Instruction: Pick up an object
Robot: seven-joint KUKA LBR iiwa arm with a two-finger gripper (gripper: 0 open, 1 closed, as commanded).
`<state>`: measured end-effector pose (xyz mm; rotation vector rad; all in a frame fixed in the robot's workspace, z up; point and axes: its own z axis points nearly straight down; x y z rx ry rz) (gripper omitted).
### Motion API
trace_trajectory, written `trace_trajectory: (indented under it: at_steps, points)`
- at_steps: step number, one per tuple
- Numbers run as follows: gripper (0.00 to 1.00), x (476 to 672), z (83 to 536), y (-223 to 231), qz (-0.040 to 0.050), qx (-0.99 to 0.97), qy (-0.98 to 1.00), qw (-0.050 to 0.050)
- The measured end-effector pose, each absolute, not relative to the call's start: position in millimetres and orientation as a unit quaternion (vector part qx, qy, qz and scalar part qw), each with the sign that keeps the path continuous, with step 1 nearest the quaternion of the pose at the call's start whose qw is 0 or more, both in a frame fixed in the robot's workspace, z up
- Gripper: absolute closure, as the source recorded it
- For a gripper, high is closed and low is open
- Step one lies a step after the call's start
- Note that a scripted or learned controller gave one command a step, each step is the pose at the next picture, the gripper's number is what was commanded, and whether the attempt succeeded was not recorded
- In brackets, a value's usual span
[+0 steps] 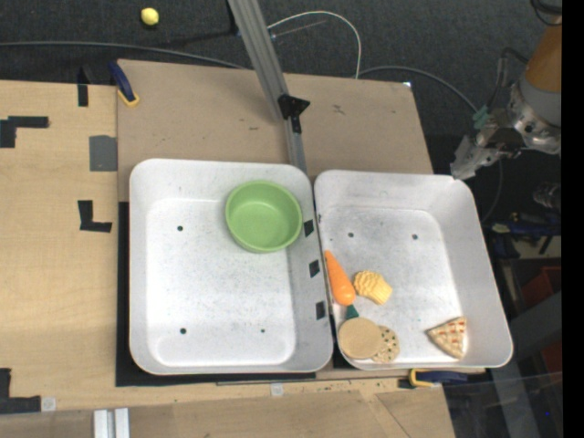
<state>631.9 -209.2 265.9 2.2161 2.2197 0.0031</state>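
In the right bin [456,217] lie an orange carrot [339,279], a yellow ridged piece [372,286], a round tan cookie [360,339] with a chip cookie [387,343] beside it, and a pizza slice [449,336] in the near right corner. A green bowl [263,215] sits at the back right of the left bin [155,272]. My gripper [464,164] hangs at the right, outside the right bin's far right corner, well away from all the objects. Nothing shows between its fingers.
A slanted metal pole [265,53] comes down to the seam between the bins at the back. Cables [383,67] run across the dark floor behind the bench. A small yellow ball [150,15] lies far back left. Tan board with black tape marks spreads to the left.
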Motion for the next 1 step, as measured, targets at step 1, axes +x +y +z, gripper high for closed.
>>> trace_trajectory:
  at_steps: [1]
  points:
    - [1.00, 627.8, 269.6, -151.8, 0.0004, 0.705, 0.709, -0.001]
